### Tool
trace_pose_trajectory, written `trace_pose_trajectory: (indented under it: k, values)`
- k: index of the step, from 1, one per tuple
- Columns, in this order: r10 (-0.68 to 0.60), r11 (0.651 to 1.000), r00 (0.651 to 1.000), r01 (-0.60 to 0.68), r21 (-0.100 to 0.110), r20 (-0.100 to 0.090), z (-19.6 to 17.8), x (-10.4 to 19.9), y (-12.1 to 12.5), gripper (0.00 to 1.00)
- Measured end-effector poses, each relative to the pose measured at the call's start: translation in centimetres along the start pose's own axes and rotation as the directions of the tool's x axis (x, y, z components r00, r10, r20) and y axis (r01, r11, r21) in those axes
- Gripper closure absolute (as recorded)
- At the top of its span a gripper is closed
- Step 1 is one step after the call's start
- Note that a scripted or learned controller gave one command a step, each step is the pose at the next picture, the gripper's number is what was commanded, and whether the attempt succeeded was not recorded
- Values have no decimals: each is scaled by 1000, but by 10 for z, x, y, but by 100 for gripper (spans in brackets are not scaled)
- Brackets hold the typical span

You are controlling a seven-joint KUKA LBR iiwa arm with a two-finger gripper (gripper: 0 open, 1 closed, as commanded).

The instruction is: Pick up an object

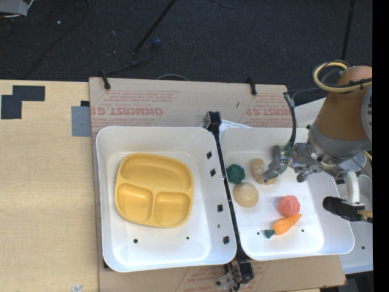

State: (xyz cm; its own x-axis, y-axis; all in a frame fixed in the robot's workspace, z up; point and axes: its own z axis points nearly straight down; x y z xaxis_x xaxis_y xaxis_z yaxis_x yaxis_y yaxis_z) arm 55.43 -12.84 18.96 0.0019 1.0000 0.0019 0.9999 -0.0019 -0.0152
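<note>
Reaching in over the right bin [328, 248], the jaws [275, 168] sit low beside a pale tan lump [259, 170] near the bin's middle, touching it or nearly so; whether they are spread or pinched together I cannot tell, and nothing is plainly caught between them. Close by lie a dark green ball [235, 173], a cream-coloured round piece [246, 194], a red fruit-like piece [290, 205] and an orange carrot [286, 224], all small toy foods by the look of them. Such pieces are probably light, hollow plastic or foam: stiff enough to squeeze, but smooth and rounded, so likely to squirt out of a shallow pinch. The tan lump would best be taken across its widest part, jaws low on either flank. The left bin [109, 248] carries a yellow divided plate [154, 189].
</note>
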Motion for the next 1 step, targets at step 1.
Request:
trace_pose_trajectory:
  k: [1]
  values:
    - [-2, 1000, 1000, 2, -14, 2, -7, 0, 3, 0]
